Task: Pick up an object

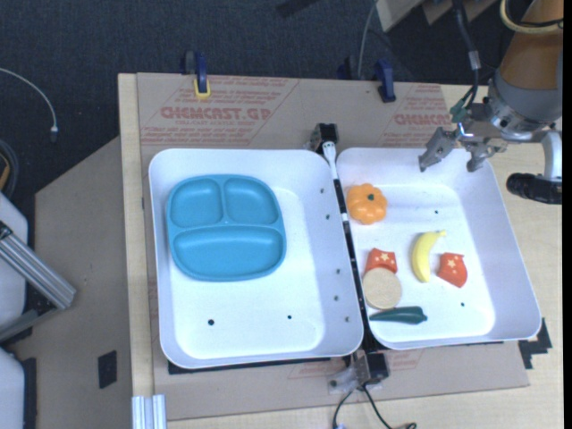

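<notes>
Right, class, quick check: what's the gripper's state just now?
Gripper: open, holding nothing, above the far edge of the right bin.

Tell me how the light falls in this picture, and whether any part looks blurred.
In the camera view the light is even and soft; the white bins look bright, without strong glare; the orange pumpkin and banana throw only faint shadows; the end effector looks a little soft, the blue plate sharp.

Grey arm [534,105], orange band, grey two-finger tool [458,156]
</notes>
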You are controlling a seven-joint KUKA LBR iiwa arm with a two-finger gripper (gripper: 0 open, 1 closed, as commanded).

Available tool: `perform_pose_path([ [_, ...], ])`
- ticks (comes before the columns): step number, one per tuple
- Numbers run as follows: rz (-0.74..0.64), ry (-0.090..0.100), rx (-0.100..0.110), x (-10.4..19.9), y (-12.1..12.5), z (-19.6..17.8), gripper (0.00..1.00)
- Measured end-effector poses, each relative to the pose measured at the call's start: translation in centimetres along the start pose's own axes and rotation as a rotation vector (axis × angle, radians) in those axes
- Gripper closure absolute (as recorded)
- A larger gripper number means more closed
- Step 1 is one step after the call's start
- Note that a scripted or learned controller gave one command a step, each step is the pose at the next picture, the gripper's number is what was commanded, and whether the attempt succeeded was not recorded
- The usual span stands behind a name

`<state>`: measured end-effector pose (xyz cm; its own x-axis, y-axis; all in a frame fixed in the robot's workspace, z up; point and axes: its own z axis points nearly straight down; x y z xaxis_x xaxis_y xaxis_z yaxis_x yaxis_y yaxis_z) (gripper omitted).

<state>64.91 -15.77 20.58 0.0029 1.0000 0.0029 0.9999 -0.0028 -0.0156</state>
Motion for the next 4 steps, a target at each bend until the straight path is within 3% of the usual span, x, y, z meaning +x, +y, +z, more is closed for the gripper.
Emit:
perform_pose_path([
  [1,-0.003,-0.003,-0.015,0.0,0.3,-0.9,0.0],
  [2,-0.003,-0.002,-0.01,0.5,0.0,5.3,0.0],
  [4,-0.003,-0.002,-0.011,0.3,-0.2,12.3,0.0],
])
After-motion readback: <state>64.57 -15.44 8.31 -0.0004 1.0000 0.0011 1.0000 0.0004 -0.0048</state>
